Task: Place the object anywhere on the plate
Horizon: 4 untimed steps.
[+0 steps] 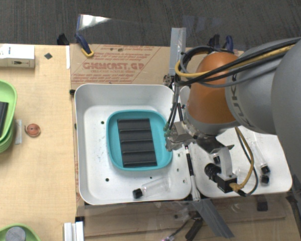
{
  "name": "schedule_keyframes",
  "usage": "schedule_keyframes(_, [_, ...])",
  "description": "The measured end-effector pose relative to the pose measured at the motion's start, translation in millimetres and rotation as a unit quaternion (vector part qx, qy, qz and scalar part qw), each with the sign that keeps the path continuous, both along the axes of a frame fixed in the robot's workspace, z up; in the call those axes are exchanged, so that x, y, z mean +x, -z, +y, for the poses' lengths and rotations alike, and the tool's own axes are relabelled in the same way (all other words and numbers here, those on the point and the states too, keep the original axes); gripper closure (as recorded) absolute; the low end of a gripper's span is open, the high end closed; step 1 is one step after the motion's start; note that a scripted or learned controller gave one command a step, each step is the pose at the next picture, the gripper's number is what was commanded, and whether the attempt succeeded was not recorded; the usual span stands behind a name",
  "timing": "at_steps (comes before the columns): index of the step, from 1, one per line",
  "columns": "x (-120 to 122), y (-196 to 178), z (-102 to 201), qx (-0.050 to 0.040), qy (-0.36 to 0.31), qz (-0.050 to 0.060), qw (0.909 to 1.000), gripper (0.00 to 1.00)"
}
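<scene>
Task object most likely the clear tube with black cap (151, 189), lying flat on floor of left bin (90, 185), near front wall, just off the front edge of teal plate (113, 134). Not on plate yet. Looks like thin clear plastic: light, stiff, smooth, round, so prone to roll and slip; probably tolerates a modest squeeze. Best grip judged across the barrel near mid-length, jaws square to its long axis; black cap end looks like the better-friction spot. Similar clear pieces in right bin (276, 185), too small to identify.

Gripper (173, 134) at inner wall between bins, by plate's right edge, well apart from tube; cannot tell opening width.

Plate carries a dark ribbed insert (136, 142), so landing surface uneven but grooves may stop rolling. Bin floor smooth, white. Room tight: low rim close to tube. Cardboard (115, 64) behind bin, wooden bench (35, 185) at left.
</scene>
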<state>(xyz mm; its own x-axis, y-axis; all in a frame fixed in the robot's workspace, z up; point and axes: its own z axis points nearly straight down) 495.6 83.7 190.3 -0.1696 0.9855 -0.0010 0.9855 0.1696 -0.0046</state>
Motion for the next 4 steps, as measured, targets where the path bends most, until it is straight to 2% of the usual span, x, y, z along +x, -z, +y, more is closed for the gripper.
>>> schedule_keyframes(2, [2.0, -16.2, -4.2, -0.0017, 0.002, 0.001, 1.0000, 1.00])
schedule_keyframes(3, [2.0, -16.2, -4.2, -0.0017, 0.003, 0.001, 1.0000, 0.00])
schedule_keyframes(4, [3.1, -24.2, -6.8, -0.0028, 0.004, 0.002, 1.0000, 1.00])
